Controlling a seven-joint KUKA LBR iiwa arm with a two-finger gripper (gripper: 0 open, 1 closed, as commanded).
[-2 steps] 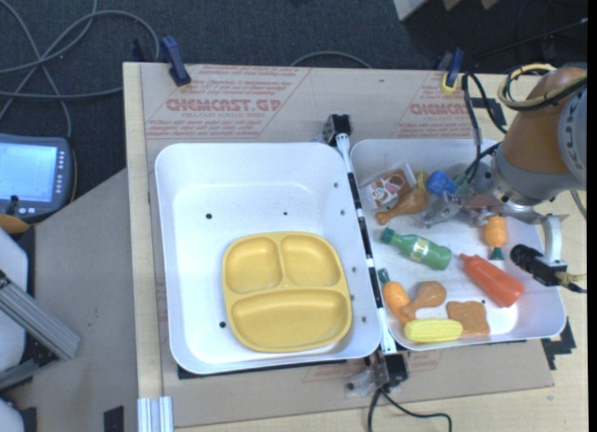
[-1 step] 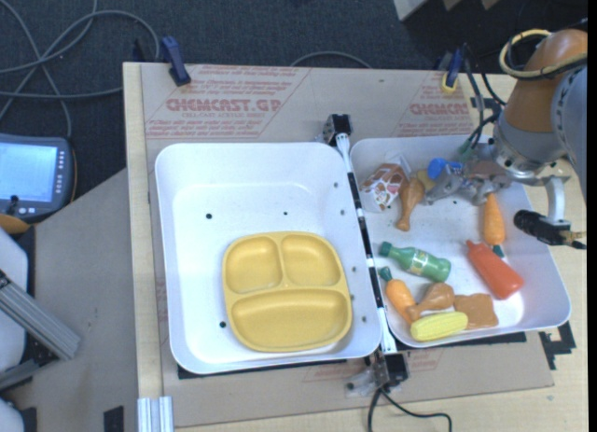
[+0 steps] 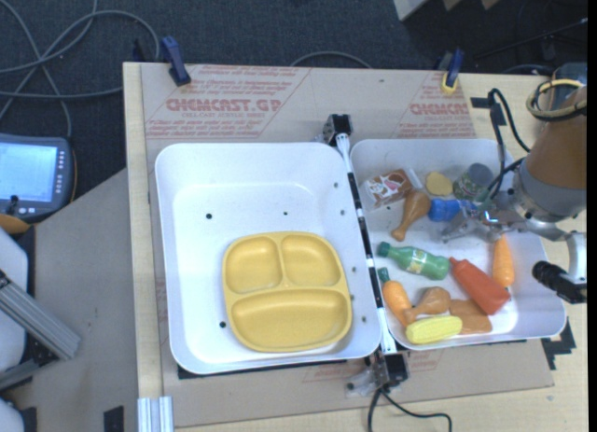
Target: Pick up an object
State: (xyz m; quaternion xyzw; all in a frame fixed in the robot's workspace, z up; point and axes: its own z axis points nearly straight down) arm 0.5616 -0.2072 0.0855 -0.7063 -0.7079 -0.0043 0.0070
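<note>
Robot arm reaches into a bin of toy food.

The gripper [image 3: 466, 225] sits low in the right bin [image 3: 532, 327] by a small blue item [image 3: 444, 208]; its metal parts blur together, so how it stands, and whether it has anything, cannot be told. Around it lie a green bottle [image 3: 416, 258], a red bottle [image 3: 479, 285], a carrot [image 3: 503, 262], a drumstick [image 3: 410, 214] and corn [image 3: 435, 329]. All look like light, stiff, smooth plastic, likely slippery; gripping across a narrow middle seems safest. The left bin [image 3: 187, 234] holds a yellow tray [image 3: 285, 290].
</note>
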